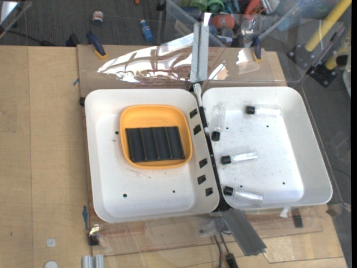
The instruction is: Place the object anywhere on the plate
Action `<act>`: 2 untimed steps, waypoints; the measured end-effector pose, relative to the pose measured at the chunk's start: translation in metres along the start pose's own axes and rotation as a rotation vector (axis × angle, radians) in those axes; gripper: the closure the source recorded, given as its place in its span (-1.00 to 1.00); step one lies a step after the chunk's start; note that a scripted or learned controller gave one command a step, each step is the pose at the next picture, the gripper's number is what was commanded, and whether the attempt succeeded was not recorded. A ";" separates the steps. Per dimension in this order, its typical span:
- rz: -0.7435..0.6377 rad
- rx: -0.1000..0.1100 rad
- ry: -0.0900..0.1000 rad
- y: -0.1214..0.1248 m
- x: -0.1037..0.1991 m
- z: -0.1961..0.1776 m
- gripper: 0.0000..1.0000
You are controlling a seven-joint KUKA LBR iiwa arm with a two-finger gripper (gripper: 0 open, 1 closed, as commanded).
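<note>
A: Plastic tubes (240, 158) later. End effector first: spread or pinching?

B: Cannot tell.

A: The tubes, then?

B: Four, clear with black caps, lying apart in the right bin (312, 149). The orange plate (156, 111) is at their 9 o'clock, in the left bin (106, 194), carrying a black ribbed insert (155, 144).

Wooden bench (39, 149), two white bins side by side, left bin (106, 194), right bin (307, 166)

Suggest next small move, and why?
Probably reach into the right bin toward the middle tube: it lies apart from the walls, and the orange plate in the left bin carries just a black ridged insert.
</note>
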State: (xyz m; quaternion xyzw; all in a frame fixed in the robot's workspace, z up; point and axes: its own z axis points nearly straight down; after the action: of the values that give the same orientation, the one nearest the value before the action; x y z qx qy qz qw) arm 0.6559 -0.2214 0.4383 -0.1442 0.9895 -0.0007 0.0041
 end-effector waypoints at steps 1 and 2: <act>-0.263 0.003 -0.005 -0.003 -0.012 0.000 1.00; -0.590 0.003 -0.005 -0.004 -0.012 0.000 1.00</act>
State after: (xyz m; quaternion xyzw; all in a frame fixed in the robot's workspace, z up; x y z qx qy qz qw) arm 0.6683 -0.2214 0.4382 -0.4258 0.9048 -0.0029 0.0064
